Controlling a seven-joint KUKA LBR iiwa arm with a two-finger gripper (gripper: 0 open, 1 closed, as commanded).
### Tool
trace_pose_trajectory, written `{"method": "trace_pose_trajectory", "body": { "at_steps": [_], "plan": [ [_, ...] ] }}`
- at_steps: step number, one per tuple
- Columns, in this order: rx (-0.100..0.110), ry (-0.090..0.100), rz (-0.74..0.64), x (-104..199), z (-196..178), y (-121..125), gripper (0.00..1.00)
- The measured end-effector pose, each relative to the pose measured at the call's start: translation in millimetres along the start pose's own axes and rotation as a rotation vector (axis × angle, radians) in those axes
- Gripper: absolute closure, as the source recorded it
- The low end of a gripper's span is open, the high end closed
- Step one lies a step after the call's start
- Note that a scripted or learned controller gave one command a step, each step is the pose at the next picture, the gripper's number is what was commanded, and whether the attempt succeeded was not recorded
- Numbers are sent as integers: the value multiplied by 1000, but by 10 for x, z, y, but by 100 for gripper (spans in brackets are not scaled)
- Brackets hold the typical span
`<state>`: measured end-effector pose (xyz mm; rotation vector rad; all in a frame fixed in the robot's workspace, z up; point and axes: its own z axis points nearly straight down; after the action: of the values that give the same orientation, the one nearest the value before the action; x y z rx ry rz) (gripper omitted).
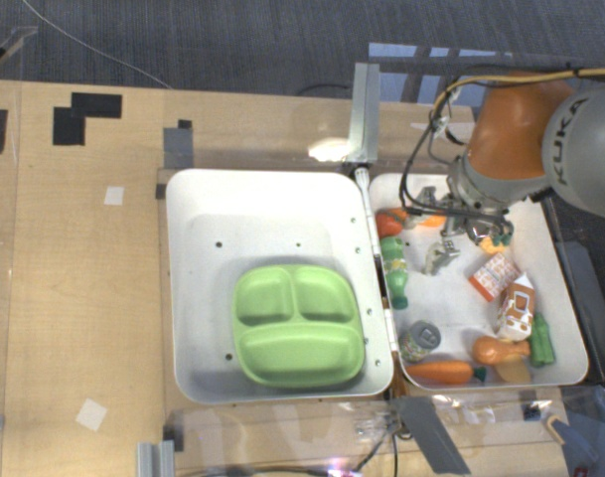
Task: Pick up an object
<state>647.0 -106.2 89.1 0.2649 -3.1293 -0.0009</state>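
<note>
A robotics lab is suggested: 2 white bins (272, 192) are fixed to a wooden worktop (74, 296) marked with black squares (83, 115), above grey carpet (183, 18).

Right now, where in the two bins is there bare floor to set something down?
Left bin: bare floor along the far wall and left side, around the green tray. Right bin is crowded: a small patch between the silver can, the red-and-white packet and the end effector.
</note>
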Motion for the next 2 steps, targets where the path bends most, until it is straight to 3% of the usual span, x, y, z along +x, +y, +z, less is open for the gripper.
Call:
{"method": "trace_pose_trajectory", "body": {
  "at_steps": [1,2],
  "plan": [
    [6,-13,-76,1223,-18,-91,0],
    [16,-15,-276,348,-18,141,0]
  ]
}}
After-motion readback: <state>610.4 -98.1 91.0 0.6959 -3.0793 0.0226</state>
